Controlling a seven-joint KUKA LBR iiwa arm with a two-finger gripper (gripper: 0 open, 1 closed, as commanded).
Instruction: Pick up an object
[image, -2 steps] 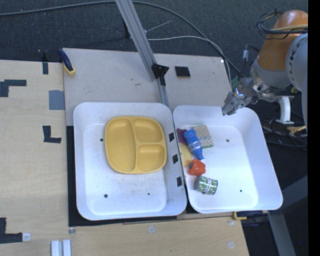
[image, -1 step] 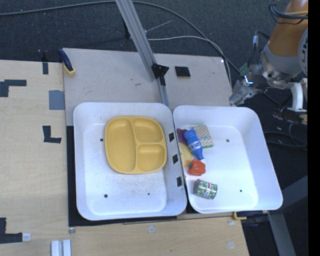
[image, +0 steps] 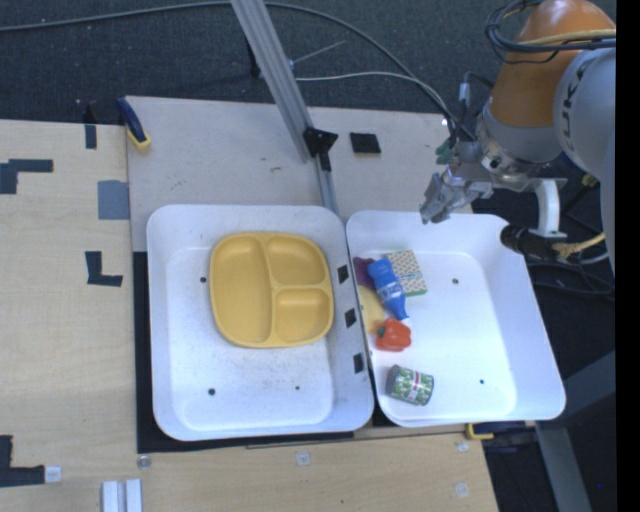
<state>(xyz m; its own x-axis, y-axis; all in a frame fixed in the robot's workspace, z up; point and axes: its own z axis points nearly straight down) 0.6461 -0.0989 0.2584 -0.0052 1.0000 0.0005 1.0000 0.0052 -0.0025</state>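
The tool (image: 437, 207) hangs above the far rim of the right bin (image: 500, 320), near its far left corner, and nothing sits between its tips; whether they are parted or pressed together cannot be told from this angle. Above it the grey arm (image: 540, 90) carries an orange band, and dark letters on the grey casing at the picture's right edge are cut off, so they cannot be read.

The things to pick up all lie along the left side of the right bin. A blue bottle (image: 386, 285) lies on its side, touching a small checked packet (image: 408, 272) just to its right; any print on either is too small to read. A yellow thing (image: 372, 312) lies under the bottle's near end, mostly hidden. Just nearer is a red-orange pepper-like toy (image: 393, 335). Nearest the camera, apart from the rest, a small green can (image: 410, 385) lies on its side; its label shows pale marks but no legible words.

The left bin (image: 180, 330) holds a yellow divided plate (image: 270, 289) with three compartments. Both bins rest on the pale surface (image: 220, 150).
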